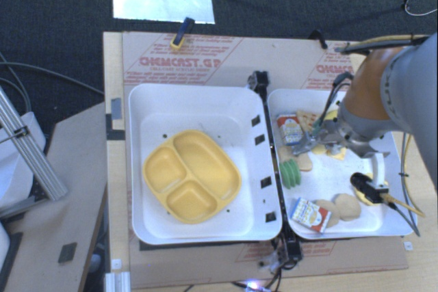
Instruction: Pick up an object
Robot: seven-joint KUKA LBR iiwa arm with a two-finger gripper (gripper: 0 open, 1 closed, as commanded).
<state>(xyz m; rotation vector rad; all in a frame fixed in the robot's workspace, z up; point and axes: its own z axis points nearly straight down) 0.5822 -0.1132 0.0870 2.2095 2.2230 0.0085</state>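
Dark carpet is seen around a bench [205,58] covered by a brown printed sheet, on which two white bins are set side by side. From the camera above, the left bin [198,94] is seen to hold a yellow divided tray [191,174], laid flat at a slant near the bin's middle.

The right bin [332,181] is entered from the right by the grey arm [404,89], and the gripper [316,141] is placed low over the upper half of that bin. Whether the gripper is wide or narrow cannot be told, and nothing can be made out as held.

A red-and-white carton [290,128] lies just beside the gripper, on its left, near the wall shared by the two bins. A green ridged piece [291,173] is found below the carton, near the gripper but apart from it. Yellow scraps [337,152] are partly covered by the gripper. A small red, white and blue box [309,213] and two tan lumps [345,207] lie close together at the near edge, well apart from the gripper.
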